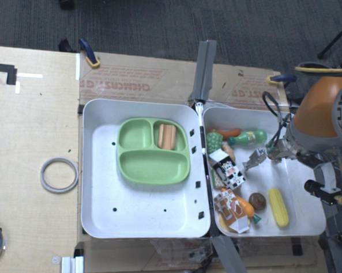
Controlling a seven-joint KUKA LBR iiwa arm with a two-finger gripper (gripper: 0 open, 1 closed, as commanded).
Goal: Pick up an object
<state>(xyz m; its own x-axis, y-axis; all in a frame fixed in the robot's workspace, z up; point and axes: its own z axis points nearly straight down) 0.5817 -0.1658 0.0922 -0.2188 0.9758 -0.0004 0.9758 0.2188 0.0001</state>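
My pincer (256, 159) hangs over the right bin (304, 228), holding nothing, fingers apart. Next I drop toward the corn (278, 206) at five o'clock.

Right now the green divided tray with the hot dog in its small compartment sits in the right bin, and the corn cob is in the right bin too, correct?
Not quite. The camera view shows the green divided tray in the left bin, not the right. The hot dog does lie in its small compartment, and the corn cob is in the right bin.
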